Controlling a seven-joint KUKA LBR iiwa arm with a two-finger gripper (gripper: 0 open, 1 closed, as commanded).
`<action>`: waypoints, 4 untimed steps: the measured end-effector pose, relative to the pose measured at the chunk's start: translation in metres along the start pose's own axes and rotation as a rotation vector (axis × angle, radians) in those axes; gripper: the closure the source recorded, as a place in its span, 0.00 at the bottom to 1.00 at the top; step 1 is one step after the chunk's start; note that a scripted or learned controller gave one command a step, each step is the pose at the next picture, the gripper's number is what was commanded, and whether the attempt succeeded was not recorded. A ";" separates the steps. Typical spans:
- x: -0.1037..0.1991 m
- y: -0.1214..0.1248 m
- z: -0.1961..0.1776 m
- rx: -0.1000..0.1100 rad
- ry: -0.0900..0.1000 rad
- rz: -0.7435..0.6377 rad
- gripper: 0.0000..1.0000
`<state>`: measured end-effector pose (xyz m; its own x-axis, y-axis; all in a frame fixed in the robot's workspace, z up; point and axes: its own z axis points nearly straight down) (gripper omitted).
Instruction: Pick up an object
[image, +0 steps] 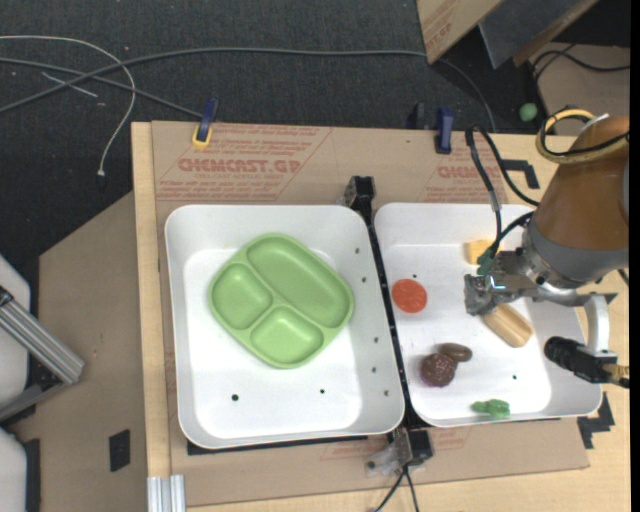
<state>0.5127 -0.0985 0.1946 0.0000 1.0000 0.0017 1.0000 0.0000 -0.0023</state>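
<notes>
The gripper (487, 292) sits low in the right bin (440, 225), beside the tan cylindrical block (507, 324). Finger state cannot be determined. The block appears light, rigid and smooth; grasp it across its short axis, at mid-length.

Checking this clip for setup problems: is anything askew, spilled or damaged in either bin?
Nothing looks spilled or broken. The green divided plate sits turned at an angle in the left bin. In the right bin, the orange-red piece, dark brown item, small green piece and tan piece lie apart, with the gripper over them.
</notes>
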 end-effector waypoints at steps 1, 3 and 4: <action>0.003 0.002 0.060 0.001 0.001 0.001 0.00; 0.004 0.003 0.099 -0.002 0.000 0.001 1.00; 0.007 0.003 0.036 -0.006 -0.002 -0.001 1.00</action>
<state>0.5155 -0.0915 0.1582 -0.0010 1.0000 -0.0003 1.0000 0.0010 0.0039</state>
